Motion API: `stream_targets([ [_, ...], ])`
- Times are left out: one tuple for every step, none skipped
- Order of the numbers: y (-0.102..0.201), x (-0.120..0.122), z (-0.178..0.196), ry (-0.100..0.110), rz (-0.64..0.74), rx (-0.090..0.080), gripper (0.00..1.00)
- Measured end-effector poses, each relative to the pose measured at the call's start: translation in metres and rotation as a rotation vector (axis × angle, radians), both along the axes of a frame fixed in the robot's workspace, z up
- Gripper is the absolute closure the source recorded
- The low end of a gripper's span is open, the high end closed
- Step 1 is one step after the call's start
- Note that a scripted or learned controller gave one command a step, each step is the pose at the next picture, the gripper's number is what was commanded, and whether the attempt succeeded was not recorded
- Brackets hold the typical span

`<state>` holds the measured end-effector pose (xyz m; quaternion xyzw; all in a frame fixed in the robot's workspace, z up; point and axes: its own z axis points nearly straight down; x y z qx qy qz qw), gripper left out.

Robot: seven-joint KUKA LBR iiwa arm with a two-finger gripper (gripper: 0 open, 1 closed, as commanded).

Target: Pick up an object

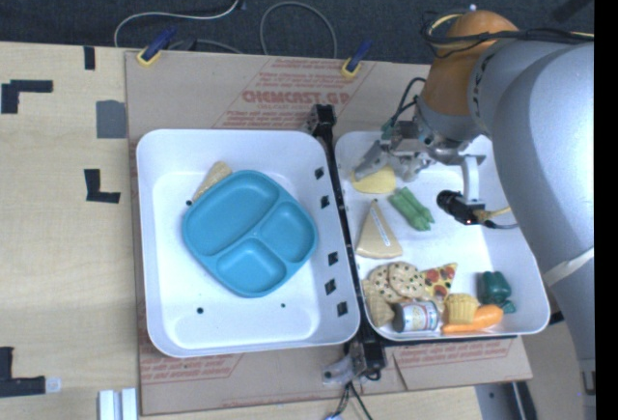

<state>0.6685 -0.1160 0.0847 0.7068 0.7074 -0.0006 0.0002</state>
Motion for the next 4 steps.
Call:
stream_targets([
  [-0.003,0.001,0.001,-0.003,0.001,0.0,0.0],
  [0.012,-0.02,0.001,-0.003,0.0,-0.002,0.0],
  [0.009,0.001,0.001,-0.002,0.002,0.001,0.0],
  [0.012,0.0,0.001,-0.003,0.0,-0.001,0.0],
])
